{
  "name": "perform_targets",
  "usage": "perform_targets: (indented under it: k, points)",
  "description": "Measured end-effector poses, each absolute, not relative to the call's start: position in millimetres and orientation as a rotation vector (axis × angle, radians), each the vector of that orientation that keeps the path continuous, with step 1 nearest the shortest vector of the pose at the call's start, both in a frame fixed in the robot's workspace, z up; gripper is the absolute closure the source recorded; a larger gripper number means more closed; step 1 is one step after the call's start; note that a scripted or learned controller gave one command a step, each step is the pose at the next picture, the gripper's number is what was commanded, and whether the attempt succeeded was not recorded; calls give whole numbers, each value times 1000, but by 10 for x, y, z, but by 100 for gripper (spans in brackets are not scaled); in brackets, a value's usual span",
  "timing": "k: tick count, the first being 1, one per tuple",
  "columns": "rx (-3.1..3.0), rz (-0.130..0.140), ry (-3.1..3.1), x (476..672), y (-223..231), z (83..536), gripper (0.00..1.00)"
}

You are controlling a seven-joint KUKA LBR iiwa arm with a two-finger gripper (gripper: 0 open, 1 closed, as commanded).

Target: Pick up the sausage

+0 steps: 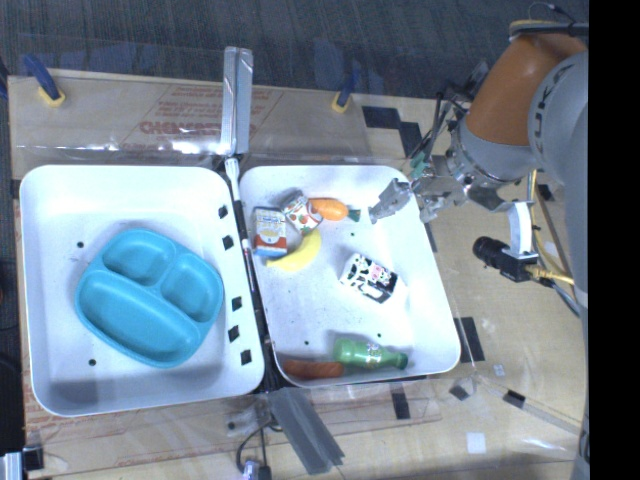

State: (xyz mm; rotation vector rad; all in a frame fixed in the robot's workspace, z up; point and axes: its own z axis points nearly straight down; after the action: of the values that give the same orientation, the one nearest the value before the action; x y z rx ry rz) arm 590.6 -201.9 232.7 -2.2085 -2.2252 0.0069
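The sausage is a reddish-brown link lying along the front wall of the right bin, just left of a green bottle. My gripper hangs over the bin's far right corner, well behind the sausage and to its right. Its fingers are spread open with nothing between them. An orange carrot lies just left of the gripper.
The right bin also holds a banana, a small juice carton, a small can and a black-and-white box. A blue divided plate sits in the left bin.
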Motion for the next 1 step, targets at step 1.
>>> perform_targets:
  k: [1]
  points:
    - [-2320,-3,-2121,5670,-1413,1180,0]
